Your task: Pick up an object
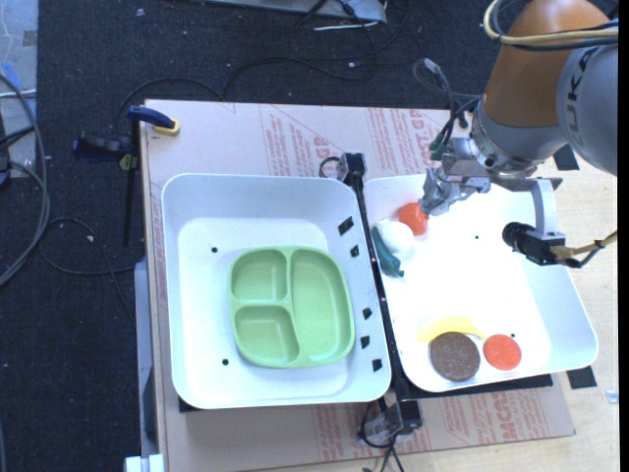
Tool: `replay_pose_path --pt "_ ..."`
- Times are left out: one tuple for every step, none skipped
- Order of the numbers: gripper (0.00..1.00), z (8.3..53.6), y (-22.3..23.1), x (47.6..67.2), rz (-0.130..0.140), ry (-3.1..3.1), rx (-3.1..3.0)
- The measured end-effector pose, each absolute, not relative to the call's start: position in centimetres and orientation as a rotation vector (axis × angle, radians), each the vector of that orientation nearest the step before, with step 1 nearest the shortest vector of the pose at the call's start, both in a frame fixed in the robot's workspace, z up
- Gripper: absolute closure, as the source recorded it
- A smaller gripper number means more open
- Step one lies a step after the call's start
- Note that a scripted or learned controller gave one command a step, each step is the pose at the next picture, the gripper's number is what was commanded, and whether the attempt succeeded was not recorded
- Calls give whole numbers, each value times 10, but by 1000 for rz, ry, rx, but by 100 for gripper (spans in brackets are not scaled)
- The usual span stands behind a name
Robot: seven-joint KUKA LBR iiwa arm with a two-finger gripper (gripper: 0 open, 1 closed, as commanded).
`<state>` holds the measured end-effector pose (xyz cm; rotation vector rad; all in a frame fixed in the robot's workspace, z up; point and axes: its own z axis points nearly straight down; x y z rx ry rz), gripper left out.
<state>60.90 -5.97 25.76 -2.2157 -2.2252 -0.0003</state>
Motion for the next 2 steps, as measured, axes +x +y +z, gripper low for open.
replay_pose_path --pt "100 245 1 611 0 -2226 -2214" --pt "100 233 57 606 0 -2226 -2215"
